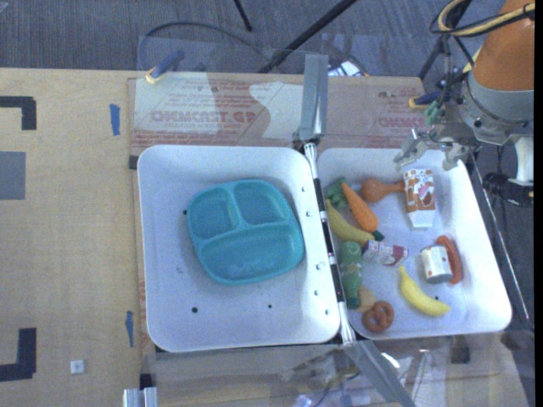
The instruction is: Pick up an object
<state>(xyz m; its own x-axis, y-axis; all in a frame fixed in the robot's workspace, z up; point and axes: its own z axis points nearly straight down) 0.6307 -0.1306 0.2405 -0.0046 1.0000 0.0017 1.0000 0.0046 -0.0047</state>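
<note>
I see my pincer (428,145) spread open and empty, just above a white-and-orange carton (419,196) standing in the right bin (492,291). The cardboard sheet (212,113) behind the bins reads, mirrored, "CHEMCAST GP".

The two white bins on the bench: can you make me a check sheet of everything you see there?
Surface: tan bench bearing a left white bin and a right white bin, side by side.
Job's things: in the right bin, an orange toy carrot, two yellow toy bananas, a small white carton, a brown toy pretzel, a small can.
Clutter: a teal divided plastic plate in the left bin.
Grippers: the two-finger gripper above the right bin's far edge, nothing between its fingers.
Cables: yellow and black cables by the arm.
Surroundings: grey carpet, blue tape on the bench.
</note>
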